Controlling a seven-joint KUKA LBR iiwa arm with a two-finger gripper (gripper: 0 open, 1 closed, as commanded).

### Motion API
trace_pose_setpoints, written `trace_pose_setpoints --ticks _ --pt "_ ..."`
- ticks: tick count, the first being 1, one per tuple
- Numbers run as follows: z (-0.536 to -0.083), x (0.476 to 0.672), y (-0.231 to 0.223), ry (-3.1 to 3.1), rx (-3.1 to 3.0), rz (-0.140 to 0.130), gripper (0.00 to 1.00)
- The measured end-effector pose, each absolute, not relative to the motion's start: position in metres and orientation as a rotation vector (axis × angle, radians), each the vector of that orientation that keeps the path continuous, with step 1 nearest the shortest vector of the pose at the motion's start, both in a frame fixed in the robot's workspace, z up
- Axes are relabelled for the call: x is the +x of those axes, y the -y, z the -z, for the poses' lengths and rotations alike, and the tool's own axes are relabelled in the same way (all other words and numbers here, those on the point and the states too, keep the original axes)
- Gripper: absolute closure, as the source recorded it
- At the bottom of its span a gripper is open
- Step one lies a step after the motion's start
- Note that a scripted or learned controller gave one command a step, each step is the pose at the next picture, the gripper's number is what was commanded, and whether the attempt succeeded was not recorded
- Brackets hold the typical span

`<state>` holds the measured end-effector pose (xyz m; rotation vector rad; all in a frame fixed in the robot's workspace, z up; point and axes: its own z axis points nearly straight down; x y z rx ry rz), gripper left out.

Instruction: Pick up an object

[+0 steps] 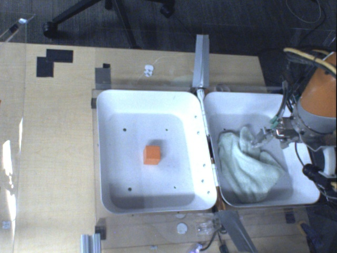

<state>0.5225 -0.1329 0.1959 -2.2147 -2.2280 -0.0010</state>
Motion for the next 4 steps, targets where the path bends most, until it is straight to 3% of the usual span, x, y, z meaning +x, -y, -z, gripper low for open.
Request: trace_pose_setpoints --ticks 1,2,3,4 --pt "-0.290 0.545 0.118 2.140 -2.305 0.005 0.00" --pt "-0.175 0.572 0.087 2.250 -2.190 -0.002 0.00" --pt "-0.091 0.572 0.096 2.260 -2.200 0.016 0.00" --pt "-0.103 0.574 0.096 2.266 -2.204 0.022 1.00"
